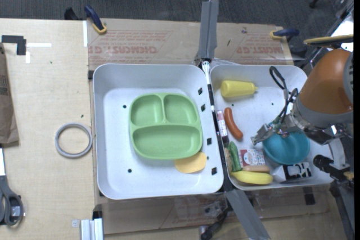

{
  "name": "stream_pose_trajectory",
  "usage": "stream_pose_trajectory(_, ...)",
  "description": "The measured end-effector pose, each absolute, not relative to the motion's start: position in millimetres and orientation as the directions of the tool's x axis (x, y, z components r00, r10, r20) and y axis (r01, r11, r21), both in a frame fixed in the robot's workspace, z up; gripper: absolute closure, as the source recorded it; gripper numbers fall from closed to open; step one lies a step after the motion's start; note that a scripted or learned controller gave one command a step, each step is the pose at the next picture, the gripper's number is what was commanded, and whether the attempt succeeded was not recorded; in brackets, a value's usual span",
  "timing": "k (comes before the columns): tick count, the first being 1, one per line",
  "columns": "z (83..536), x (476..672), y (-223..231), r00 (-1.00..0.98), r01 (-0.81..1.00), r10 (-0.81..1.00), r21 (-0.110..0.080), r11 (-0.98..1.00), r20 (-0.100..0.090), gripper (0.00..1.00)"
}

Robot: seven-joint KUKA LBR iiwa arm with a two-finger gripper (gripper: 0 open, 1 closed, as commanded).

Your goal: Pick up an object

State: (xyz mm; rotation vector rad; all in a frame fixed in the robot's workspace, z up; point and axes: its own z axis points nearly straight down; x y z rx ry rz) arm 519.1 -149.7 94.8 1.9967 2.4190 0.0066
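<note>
Gripper is seen low in the right bin, just above a teal bowl; finger state cannot be told. Banana and sausage are seen nearby.

green plate, yellow banana, teal bowl, white bins.

Cardboard sheet w/ red print, upside-down, reads approx "CHEMICAL GR".

Two bins, perhaps seven objects.
</note>
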Motion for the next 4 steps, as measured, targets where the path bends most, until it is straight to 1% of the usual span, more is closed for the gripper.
stream_pose_trajectory(1, 104, 519.0, -148, -0.189, 0.982, 0.982, 0.005, 0.189, 0.002, 1.00)
stream_pose_trajectory(2, 103, 518.5, -150, -0.188, 0.982, 0.982, 0.003, 0.188, 0.000, 0.00)
stream_pose_trajectory(3, 92, 544.7, -168, -0.355, 0.935, 0.935, 0.001, 0.355, -0.001, 0.00)
stream_pose_trajectory(4, 92, 610.6, -152, -0.185, 0.983, 0.983, 0.001, 0.185, -0.002, 0.00)
